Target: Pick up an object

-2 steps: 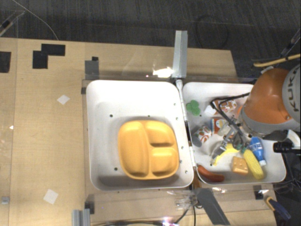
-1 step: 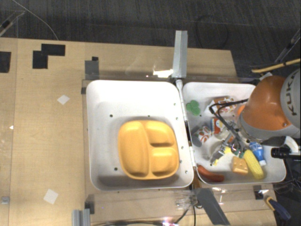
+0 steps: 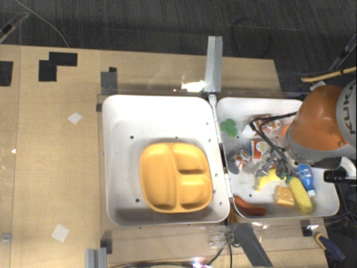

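Camera view: arm (image 3: 326, 124) reaches in from the right over the right bin (image 3: 279, 106). Gripper (image 3: 273, 166) sits low among the toys, just above a yellow banana (image 3: 266, 178). Finger state: cannot tell (cables and clutter hide the tips). Nearby: corn cob (image 3: 300, 194), cheese wedge (image 3: 283, 196), blue bottle (image 3: 305, 177), sausage (image 3: 250, 206) at the front edge, green piece (image 3: 228, 128) at the back left. Left bin (image 3: 120, 149) holds a yellow divided tray (image 3: 174, 176).

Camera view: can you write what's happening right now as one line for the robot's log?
arm: over right bin | pincer: low among toys, grip unclear | nearby: corn cob, hot dog | left bin: yellow divided tray
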